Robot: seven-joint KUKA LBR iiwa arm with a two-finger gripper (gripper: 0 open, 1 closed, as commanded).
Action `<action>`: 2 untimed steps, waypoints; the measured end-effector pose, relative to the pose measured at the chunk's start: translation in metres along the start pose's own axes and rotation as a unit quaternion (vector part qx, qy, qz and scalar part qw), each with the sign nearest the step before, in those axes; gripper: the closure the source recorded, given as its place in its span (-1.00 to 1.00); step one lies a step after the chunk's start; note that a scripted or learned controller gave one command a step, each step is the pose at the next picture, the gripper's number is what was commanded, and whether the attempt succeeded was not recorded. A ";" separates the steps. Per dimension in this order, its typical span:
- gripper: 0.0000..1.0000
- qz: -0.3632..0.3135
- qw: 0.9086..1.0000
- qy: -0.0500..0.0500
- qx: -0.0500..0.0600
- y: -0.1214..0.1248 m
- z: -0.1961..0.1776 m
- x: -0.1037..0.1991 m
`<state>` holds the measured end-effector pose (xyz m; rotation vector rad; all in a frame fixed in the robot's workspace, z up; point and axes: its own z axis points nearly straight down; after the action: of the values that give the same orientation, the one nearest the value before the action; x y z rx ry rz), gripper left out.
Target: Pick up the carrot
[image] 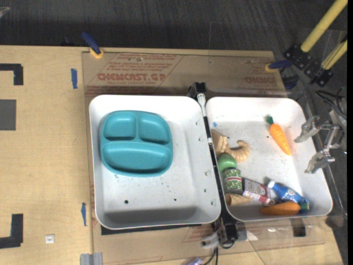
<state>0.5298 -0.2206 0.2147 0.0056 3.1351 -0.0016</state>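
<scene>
carrot [279, 137] in right bin [259, 112], fingers [319, 142] just right, apart

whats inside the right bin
In the right bin: the carrot near the gripper, a beige toy, a green bottle, a flat packet, a blue tube and an orange piece. Whatever lies under that pile is covered.

a teal three-compartment plastic plate [135, 143] lies in the left shallow white bin [182, 203]; in the right shallow white bin [242, 110], an orange carrot [280, 138] lies near the right wall.
</scene>
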 end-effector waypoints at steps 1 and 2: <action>-1.00 -0.080 0.997 -0.002 0.001 -0.002 0.111 -0.007; -1.00 -0.034 0.999 -0.004 0.000 -0.001 0.070 -0.088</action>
<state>0.6181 -0.2216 0.1457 -0.0998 3.1257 -0.0030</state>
